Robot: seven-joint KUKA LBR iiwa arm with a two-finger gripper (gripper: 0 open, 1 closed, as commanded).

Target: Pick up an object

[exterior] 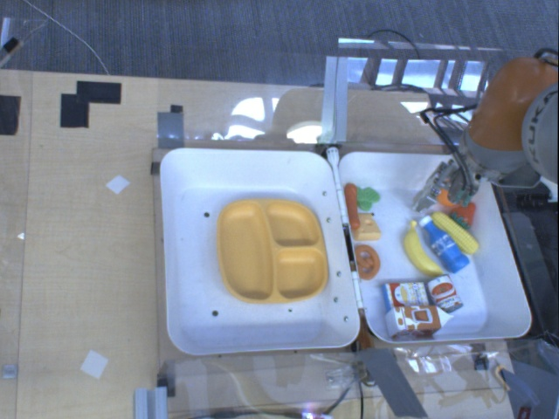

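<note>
We see 2 white bins point(175, 260) on a pale wooden bench point(79, 260); gripper point(437, 190) state unclear to us.

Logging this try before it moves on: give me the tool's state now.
Tool: low in the right bin, over the orange toy by the corn cob; open or shut cannot be told, no hold visible.

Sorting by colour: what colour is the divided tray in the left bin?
Yellow. The divided tray shows best in the camera view.
</note>
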